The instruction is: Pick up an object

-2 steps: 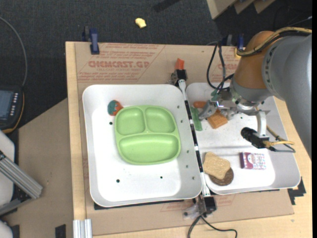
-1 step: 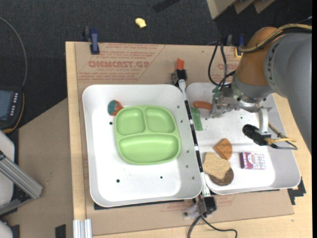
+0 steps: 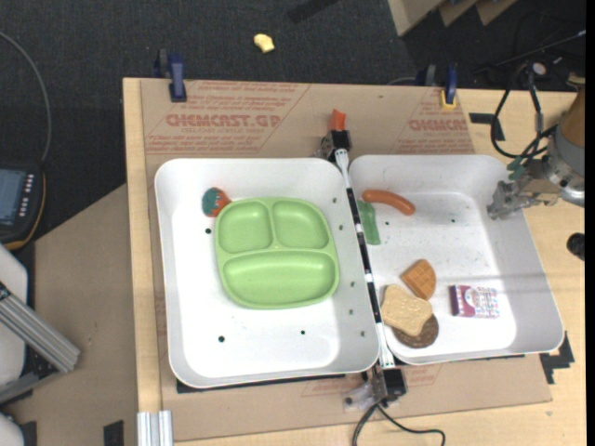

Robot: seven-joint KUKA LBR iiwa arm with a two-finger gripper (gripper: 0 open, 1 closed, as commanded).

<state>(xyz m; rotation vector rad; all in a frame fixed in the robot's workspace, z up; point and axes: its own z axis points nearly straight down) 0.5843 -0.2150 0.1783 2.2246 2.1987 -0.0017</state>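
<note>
Two white bins side by side on a bench. The left bin [image 3: 186,277] holds a light green divided plate [image 3: 276,252] with three compartments, two small above one wide; a small red and teal object [image 3: 215,201] lies touching its upper left corner. The right bin [image 3: 521,277] holds an orange-red sausage [image 3: 388,201] near its upper left, a green strip [image 3: 370,223] just below it along the left wall, an orange waffle-textured piece [image 3: 419,278], a tan bread slice [image 3: 407,309] resting on a brown disc [image 3: 420,334], and a small purple and white packet [image 3: 474,301] to their right. The gripper [image 3: 509,197] sits at the right bin's upper right rim, apart from all objects; the arm [image 3: 569,161] enters from the right. A yellow scrap [image 3: 265,42] lies on the floor beyond the bench.
</note>
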